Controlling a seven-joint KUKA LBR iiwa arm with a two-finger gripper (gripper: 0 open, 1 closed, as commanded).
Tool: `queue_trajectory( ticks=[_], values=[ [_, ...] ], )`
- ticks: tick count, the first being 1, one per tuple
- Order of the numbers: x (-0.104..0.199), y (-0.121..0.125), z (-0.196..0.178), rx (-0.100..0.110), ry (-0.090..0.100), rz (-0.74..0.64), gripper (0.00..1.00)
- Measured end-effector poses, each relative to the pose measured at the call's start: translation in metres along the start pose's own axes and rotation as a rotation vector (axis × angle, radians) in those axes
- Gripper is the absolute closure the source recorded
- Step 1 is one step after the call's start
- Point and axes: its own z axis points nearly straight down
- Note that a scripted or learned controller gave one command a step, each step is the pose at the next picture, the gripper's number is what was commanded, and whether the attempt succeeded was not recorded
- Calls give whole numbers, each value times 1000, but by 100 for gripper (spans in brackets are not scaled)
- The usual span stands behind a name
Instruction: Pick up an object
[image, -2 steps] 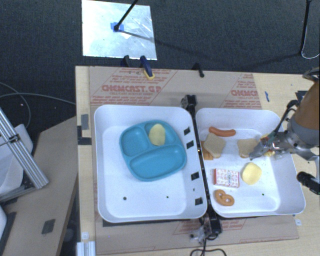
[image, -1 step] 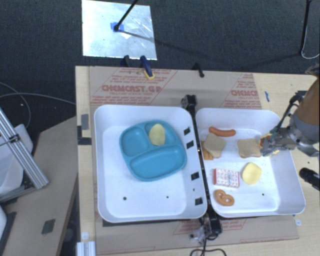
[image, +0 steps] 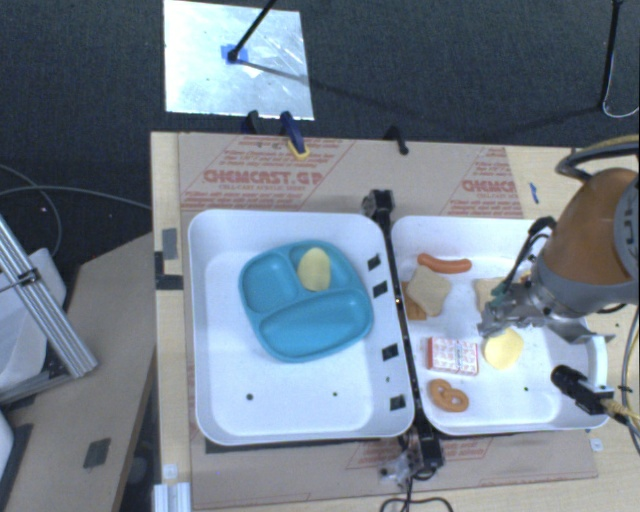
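Note:
My gripper (image: 497, 322) hangs low over the middle of the right bin (image: 520, 232), right above a yellow lump (image: 505, 351) and touching or nearly touching its top. A red-and-white packet (image: 454, 355) lies just left of the lump. Near the bin's front there is a brown pretzel ring (image: 449, 397). A sausage (image: 444, 264) and a toast slice (image: 428, 294) lie toward the back left. Partly hidden behind the gripper is another pale bread piece (image: 489, 290).
The left bin (image: 215, 330) holds a blue divided plate (image: 300, 312) with a yellow fruit (image: 314, 268) in its back compartment. A ridge with black clips (image: 390, 300) separates the two bins. The arm's orange-banded body (image: 598, 240) covers the right bin's far right side.

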Motion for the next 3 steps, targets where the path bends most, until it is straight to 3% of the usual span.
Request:
queue_trajectory(
  ticks=[1, 2, 3],
  values=[
    [67, -12, -67, -10, -2, -3, 100],
    [151, -20, -76, -5, 0, -5, 100],
    [253, -24, -139, -9, 2, -7, 100]
  ],
)
